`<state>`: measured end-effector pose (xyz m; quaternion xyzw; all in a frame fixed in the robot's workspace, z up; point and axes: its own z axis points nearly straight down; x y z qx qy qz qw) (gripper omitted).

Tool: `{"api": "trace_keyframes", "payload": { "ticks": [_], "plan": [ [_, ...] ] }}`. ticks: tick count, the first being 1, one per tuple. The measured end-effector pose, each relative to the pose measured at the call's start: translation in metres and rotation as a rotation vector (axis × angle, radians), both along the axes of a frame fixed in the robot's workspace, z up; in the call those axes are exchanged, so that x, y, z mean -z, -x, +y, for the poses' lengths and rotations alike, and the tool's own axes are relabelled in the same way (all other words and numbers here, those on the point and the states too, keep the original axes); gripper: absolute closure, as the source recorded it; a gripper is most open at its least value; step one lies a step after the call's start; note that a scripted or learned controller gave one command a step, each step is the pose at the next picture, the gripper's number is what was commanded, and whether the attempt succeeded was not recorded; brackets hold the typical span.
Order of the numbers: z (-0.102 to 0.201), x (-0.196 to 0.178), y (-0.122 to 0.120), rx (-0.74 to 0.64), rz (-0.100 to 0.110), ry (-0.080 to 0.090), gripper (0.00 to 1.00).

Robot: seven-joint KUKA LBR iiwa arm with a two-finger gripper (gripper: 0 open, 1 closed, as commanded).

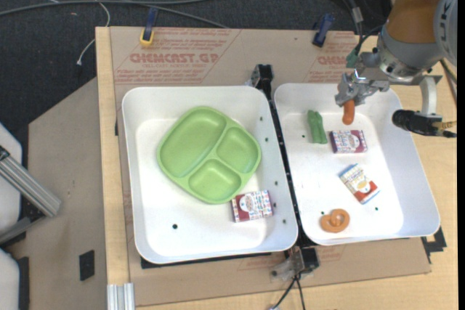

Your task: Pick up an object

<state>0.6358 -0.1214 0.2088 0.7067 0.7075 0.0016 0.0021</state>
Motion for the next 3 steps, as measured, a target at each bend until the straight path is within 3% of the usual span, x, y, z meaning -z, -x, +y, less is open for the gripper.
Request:
{"api": "trace_keyframes", "payload": {
  "ticks": [2, 3],
  "plan": [
    [0.113, 0.006, -0.011, -0.001, 0.005, -0.001, 1.0],
    [0.157, 0.002, -0.001, -0.001, 0.007, -0.002, 1.0]
  ]
}}
